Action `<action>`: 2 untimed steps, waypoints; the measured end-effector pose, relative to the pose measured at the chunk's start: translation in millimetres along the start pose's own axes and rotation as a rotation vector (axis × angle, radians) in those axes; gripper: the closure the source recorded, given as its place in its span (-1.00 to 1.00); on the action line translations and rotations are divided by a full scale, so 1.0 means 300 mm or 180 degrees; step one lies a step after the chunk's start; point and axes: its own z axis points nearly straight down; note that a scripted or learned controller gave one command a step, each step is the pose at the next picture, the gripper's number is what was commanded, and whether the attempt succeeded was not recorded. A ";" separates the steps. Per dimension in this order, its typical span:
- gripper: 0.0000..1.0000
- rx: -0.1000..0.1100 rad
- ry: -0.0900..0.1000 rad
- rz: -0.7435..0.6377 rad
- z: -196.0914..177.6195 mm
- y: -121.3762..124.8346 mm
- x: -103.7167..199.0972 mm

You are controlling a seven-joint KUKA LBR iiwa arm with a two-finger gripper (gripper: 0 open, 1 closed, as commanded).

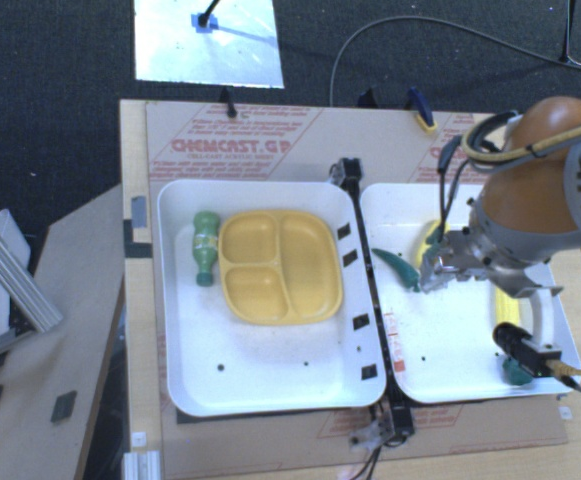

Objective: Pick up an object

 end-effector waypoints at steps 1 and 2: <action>1.00 -0.0002 0.0002 -0.0009 0.024 0.032 0.199; 1.00 -0.0001 0.0001 -0.0004 -0.010 0.028 0.362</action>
